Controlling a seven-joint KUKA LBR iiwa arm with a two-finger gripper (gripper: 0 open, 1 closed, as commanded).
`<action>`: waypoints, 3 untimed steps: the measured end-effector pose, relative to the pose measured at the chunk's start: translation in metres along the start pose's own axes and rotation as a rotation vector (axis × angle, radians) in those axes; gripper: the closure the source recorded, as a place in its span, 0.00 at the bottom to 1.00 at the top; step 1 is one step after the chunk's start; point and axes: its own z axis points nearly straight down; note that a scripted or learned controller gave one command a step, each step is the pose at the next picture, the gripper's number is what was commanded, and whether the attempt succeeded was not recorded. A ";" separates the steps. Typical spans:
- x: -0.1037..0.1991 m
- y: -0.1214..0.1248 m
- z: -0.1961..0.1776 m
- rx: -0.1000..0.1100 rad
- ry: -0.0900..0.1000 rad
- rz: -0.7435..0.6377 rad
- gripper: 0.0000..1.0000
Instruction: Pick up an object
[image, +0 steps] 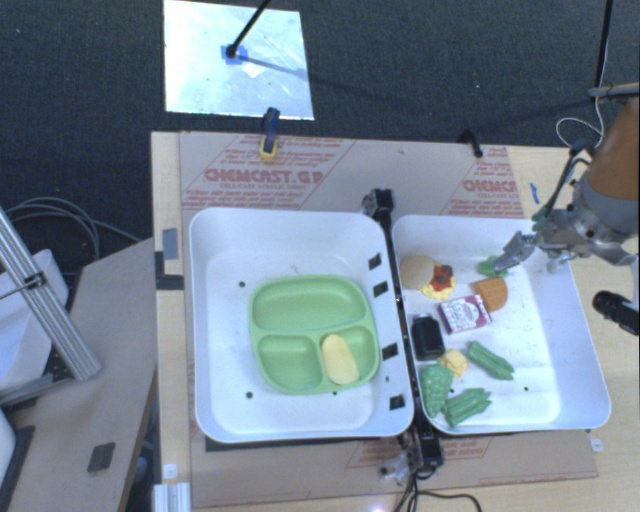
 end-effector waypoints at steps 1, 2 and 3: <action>0.037 -0.033 -0.014 0.002 0.002 -0.004 0.00; 0.083 -0.075 0.009 0.005 0.003 -0.005 0.00; 0.090 -0.113 0.025 0.005 0.002 0.002 0.00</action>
